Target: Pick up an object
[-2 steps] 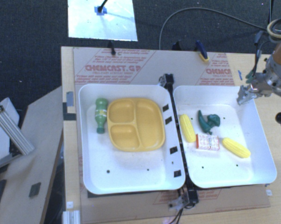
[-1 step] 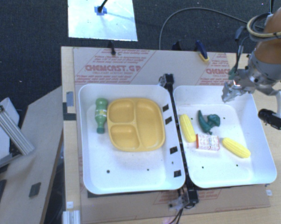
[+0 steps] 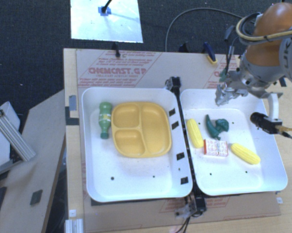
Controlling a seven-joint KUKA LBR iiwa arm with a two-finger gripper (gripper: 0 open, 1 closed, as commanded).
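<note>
The right bin (image 3: 233, 178) holds two yellow corn cobs, one (image 3: 194, 132) near its left wall and one (image 3: 245, 153) toward the right. Between them lie a dark green toy (image 3: 216, 126) and a small red-and-white box (image 3: 216, 148). My gripper (image 3: 223, 97) hangs over the bin's far edge, above and behind the green toy, with nothing seen in it. In the left bin (image 3: 97, 178) sit a yellow divided plate (image 3: 138, 129) and a green bottle (image 3: 105, 119) lying to the plate's left.
A black divider (image 3: 181, 135) runs between the two bins. A black cylinder with a cable (image 3: 263, 122) juts over the right bin's right side. A grey sheet (image 3: 105, 13) lies beyond the bench.
</note>
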